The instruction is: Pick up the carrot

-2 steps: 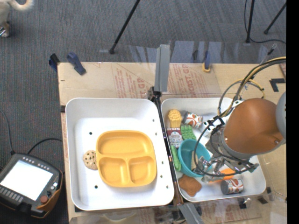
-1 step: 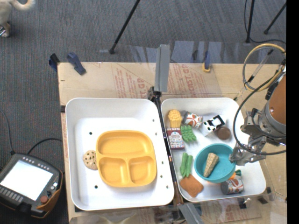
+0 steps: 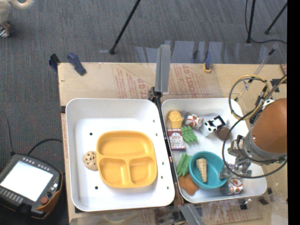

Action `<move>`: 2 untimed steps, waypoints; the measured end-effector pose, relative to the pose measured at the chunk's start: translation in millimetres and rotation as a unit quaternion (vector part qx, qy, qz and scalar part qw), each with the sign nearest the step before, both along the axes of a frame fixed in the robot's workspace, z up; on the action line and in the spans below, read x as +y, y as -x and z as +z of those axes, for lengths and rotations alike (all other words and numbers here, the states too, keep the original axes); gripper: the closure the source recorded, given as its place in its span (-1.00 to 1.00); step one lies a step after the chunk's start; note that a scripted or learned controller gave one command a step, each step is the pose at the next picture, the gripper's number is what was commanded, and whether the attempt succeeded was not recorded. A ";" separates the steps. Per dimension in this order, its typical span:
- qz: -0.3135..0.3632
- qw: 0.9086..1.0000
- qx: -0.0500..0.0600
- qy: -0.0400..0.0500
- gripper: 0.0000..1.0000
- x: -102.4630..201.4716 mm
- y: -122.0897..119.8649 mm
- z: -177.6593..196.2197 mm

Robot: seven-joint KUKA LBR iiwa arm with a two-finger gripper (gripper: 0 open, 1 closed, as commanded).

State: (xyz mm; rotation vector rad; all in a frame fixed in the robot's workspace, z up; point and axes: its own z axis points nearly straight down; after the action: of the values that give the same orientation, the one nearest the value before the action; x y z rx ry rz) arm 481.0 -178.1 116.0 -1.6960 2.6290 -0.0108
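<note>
The carrot (image 3: pixel 189 185) lies at the front left of the right bin (image 3: pixel 255 191). Its orange body is partly tucked under a teal bowl (image 3: pixel 213 178), and its green top (image 3: pixel 183 164) points toward the back. My gripper (image 3: pixel 233 168) hangs over the right side of that bin, just right of the bowl and above a small can (image 3: pixel 234 187). The bowl lies between the gripper and the carrot. The arm's orange band (image 3: pixel 272 125) and loops of cable cover part of the gripper.
The bowl holds an ice-cream cone (image 3: pixel 201 169). Behind it are a red box (image 3: pixel 176 138), a yellow corn piece (image 3: pixel 175 118), green leaves (image 3: pixel 188 134), a can (image 3: pixel 193 121) and a cow toy (image 3: pixel 214 124). The left bin (image 3: pixel 75 125) holds a yellow divided plate (image 3: pixel 126 158) and a cookie (image 3: pixel 90 160).
</note>
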 end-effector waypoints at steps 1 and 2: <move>0.138 0.990 0.003 0.002 1.00 22.2 -72.8 -18.7; 0.138 0.990 0.007 -0.001 -1.00 23.5 -70.3 -22.5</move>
State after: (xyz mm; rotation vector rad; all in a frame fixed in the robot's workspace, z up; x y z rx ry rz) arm 551.2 -154.6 93.5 -2.0483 2.3774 0.0055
